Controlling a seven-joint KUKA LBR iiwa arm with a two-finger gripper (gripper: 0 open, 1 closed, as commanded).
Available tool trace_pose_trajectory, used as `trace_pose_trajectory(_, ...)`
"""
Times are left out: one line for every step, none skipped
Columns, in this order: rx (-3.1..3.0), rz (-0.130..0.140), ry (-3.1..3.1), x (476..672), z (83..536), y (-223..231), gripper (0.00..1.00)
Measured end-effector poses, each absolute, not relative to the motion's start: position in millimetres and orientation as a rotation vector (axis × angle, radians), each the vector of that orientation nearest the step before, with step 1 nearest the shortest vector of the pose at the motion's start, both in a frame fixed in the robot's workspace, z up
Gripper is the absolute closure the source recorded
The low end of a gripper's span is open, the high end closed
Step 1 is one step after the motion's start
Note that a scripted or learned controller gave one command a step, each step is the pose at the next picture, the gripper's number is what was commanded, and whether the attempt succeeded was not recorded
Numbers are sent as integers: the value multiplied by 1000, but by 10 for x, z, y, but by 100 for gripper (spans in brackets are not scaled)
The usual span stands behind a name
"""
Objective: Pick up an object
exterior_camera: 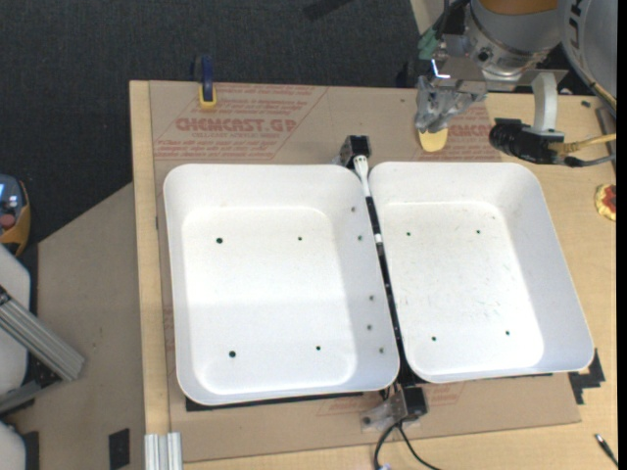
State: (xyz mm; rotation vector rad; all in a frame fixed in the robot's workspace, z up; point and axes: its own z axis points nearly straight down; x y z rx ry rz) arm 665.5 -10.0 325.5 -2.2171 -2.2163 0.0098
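My gripper (431,123) hangs above the bench's far edge, just beyond the back rim of the right bin (549,262). A small pale yellow object (432,141) sits between its fingertips and sticks out below them. The fingers are closed on it. Its shape is rounded and stubby, and the fingers hide its upper part. The left bin (186,262) lies to the left, well away from the gripper.
The two white bins stand side by side on a cardboard sheet (255,116). A black clip (355,150) joins them at the back and another (409,401) at the front. A blue and yellow clamp (206,79) stands at the back left.
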Motion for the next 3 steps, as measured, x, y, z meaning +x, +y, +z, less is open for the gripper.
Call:
trace_pose_trajectory(-2232,-1,-2219,6665,3415,-907,100)
trace_pose_trajectory(-2213,8,-2219,6627,2542,-522,100)
trace_pose_trajectory(-2223,-22,-2237,6671,3940,-32,100)
